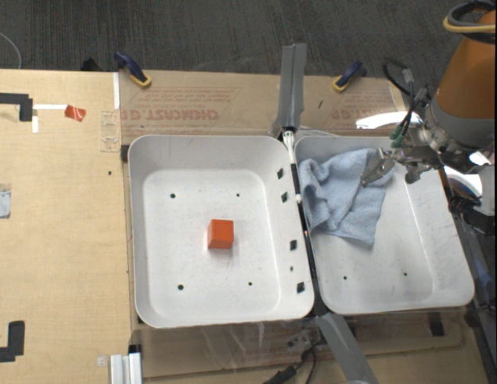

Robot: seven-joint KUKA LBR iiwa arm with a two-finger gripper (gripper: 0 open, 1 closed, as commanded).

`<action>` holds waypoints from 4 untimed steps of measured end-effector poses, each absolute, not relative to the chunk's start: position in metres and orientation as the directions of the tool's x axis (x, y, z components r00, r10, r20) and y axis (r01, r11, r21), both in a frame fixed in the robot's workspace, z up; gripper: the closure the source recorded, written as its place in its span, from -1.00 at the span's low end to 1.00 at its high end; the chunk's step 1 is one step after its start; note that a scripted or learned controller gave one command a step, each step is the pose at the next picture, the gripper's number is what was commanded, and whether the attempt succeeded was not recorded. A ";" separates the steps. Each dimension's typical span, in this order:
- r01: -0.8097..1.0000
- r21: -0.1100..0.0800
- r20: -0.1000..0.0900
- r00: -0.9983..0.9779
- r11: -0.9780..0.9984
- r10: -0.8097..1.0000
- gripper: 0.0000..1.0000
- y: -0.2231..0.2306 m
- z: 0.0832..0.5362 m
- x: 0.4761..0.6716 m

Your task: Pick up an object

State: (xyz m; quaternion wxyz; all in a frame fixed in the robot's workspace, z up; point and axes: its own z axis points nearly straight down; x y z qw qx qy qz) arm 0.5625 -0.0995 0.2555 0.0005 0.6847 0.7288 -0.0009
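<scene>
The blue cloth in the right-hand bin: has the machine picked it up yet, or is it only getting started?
Not lifted yet, as far as this view shows. The blue cloth lies crumpled on the floor of the right bin. The gripper is down at the cloth's upper right edge, so a grab seems under way, but I cannot tell whether it has hold. The lift is still to come. The orange block sits untouched in the left bin.

Even, bright overhead light, and the picture is sharp. Glare whitens the bench [376,122] behind the right bin [440,286]; shadows stay soft.
</scene>
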 end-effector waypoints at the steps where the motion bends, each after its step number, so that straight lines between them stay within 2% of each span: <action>1: 0.994 -0.002 -0.002 0.113 -0.113 0.994 -1.00 -0.119 0.187 0.625; 2: 0.999 0.001 -0.002 0.047 -0.047 0.999 -1.00 -0.154 0.092 0.622; 3: 0.999 0.001 -0.003 0.045 -0.045 0.999 1.00 -0.155 0.102 0.622; 4: 1.000 0.001 -0.001 -0.001 0.001 1.000 1.00 -0.137 0.093 0.591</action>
